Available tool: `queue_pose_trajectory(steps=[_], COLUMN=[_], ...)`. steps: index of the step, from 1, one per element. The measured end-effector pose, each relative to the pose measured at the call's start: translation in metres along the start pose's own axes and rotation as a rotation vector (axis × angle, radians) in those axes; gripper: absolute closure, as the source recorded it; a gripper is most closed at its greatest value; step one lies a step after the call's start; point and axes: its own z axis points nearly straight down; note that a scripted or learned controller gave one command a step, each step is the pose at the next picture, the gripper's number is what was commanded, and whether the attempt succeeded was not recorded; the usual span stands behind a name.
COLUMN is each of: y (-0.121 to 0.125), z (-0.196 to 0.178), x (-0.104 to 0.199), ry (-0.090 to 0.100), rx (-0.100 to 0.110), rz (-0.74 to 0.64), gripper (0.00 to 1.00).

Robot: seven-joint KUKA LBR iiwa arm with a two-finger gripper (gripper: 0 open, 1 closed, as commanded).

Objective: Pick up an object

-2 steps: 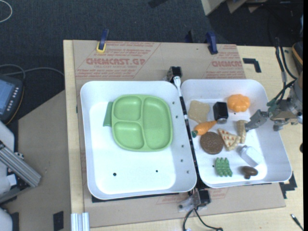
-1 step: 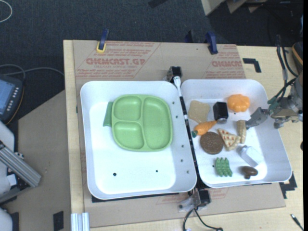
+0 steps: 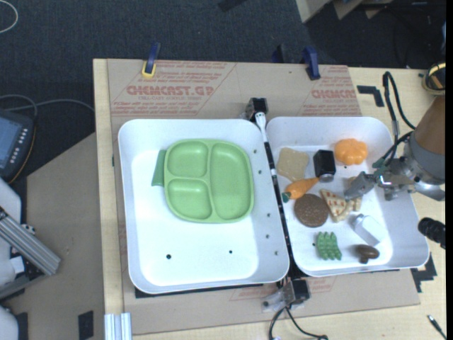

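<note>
1. The left bin [image 3: 134, 211] holds a green divided plate [image 3: 209, 180], set toward the bin's far edge. Its two small compartments lie on the left and one long compartment on the right. A darker green flap shows at its left rim, and what it belongs to is hard to make out.
2. The right bin [image 3: 407, 250] carries the loose objects. Near its left edge lie a tan square slice [image 3: 294, 163] and an orange carrot [image 3: 303, 187]. The carrot's long axis runs roughly left to right, slightly tilted, with its green end pointing at the bin's left edge.
3. Just below the carrot sits a brown round disc [image 3: 311, 210], and toward the near edge a green studded piece [image 3: 327, 246].
4. Toward the bin's far edge stands a black block [image 3: 324, 163], with an orange lumpy fruit [image 3: 351, 151] beside it.
5. A pizza-like wedge [image 3: 338, 204] lies mid-bin. A white-grey piece [image 3: 365, 227] and a small brown item [image 3: 367, 252] lie nearer the near right corner, both too small to identify.
6. The gripper [image 3: 359, 185] hangs over the bin's middle right, just above the wedge. Whether its fingers are parted or closed cannot be told, and nothing is visibly held.
7. The arm is cut off by the right frame edge.
</note>
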Motion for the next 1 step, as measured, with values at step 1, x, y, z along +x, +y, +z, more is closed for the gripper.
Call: queue_pose_trajectory(steps=[1], y=[-0.0036], z=[0.0634], x=[0.0035], ry=[0.0], rx=[0.0], rz=[0.0], gripper=[0.0])
